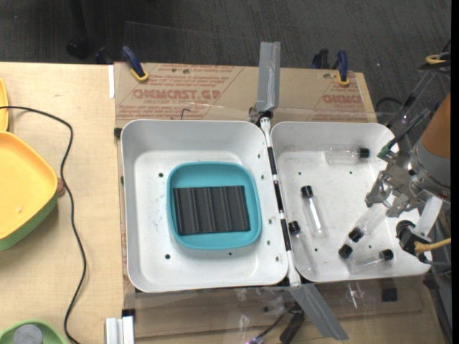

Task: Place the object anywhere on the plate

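So the bench has two shallow white plastic bins sitting side by side, left bin [140,192] and right bin [315,138], touching along the middle seam. In the left one there's a teal rounded-square plate [213,172] with a dark grey ribbed centre, pretty much dead centre of that bin and nothing resting on it. The stuff to move is all in the right bin: clear plastic vials with black caps. One vial [312,208] lies near the middle of the bin, cap pointing up-left, another vial [346,153] sits along the back wall with its cap to the right, one tube [361,230] is over on the right half with its cap at the lower-left end, and another [373,258] lies near the front edge. There's also a small loose black cap [293,227] right by the bin's left wall. The two-finger gripper [391,196] on the grey arm is low over the right side of that bin, just above the upper end of the tube there, but honestly can't tell how the gripper is set or whether it has hold of anything, too much metal clutter. Off to the left on the wooden table there's a yellow plastic dish [21,188] and a black cable [72,213]
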Available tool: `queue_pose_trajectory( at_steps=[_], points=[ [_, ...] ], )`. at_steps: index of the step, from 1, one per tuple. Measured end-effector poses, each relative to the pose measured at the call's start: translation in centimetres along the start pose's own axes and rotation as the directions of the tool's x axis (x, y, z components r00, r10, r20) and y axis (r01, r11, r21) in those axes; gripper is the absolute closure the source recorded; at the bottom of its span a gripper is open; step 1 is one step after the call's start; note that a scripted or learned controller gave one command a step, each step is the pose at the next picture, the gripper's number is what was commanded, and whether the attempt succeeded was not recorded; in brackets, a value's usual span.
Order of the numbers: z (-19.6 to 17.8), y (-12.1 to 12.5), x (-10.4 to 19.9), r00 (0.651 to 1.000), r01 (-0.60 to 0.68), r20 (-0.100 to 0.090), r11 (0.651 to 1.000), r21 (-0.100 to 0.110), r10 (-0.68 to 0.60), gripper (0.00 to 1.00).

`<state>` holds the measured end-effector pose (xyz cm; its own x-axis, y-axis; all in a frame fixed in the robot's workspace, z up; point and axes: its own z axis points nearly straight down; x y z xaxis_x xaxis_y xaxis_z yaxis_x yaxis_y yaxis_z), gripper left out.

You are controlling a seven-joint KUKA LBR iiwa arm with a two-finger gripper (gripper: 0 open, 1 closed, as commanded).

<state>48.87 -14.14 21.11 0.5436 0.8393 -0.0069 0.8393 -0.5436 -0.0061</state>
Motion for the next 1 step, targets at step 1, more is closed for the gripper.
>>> queue_pose_trajectory(
  at_steps=[1],
  points=[
    [0.00, 0.00, 0.00, 1.000, 0.000, 0.000, 1.000, 0.000, 0.000, 0.00]
  ],
)
